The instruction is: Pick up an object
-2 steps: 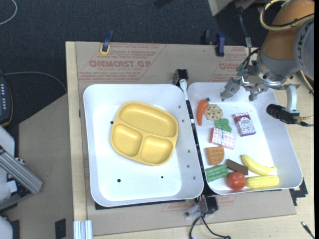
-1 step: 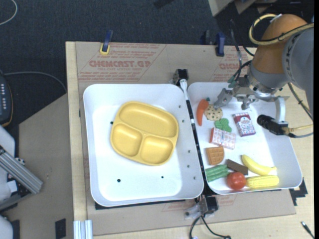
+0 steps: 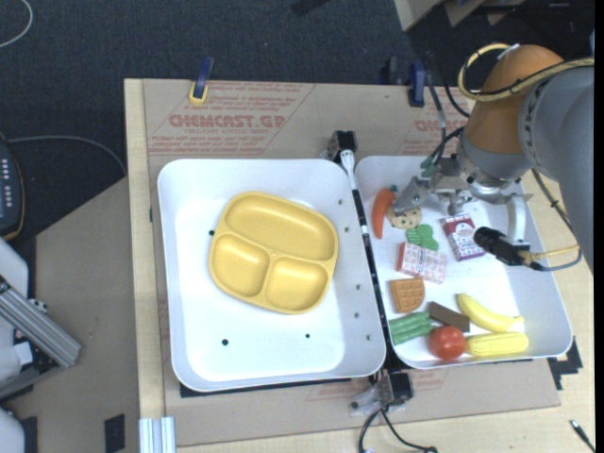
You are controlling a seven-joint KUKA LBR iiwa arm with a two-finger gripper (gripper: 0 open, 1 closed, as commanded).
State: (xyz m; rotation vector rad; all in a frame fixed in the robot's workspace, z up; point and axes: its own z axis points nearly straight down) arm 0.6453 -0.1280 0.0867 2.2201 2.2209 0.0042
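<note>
Camera view: the end effector (image 3: 422,199) hangs low over the right bin (image 3: 552,295), right above a small cookie-like piece (image 3: 407,219) beside the orange carrot (image 3: 380,212); whether it is apart or together, I cannot tell. The yellow tray (image 3: 273,251) sits in the left bin (image 3: 179,253).

yellow tray (image 3: 274,253): glossy plastic | bins (image 3: 189,281): smooth white plastic | bench (image 3: 151,159): matt printed cardboard

Dark carpeted floor (image 3: 189,17) surrounds the bench. Bench top (image 3: 274,111) is brown board printed with red lettering, held by a yellow clamp (image 3: 199,91) at the far edge. Thin white cable (image 3: 14,17) loops on the floor, upper left. Light even, soft shadows.
</note>
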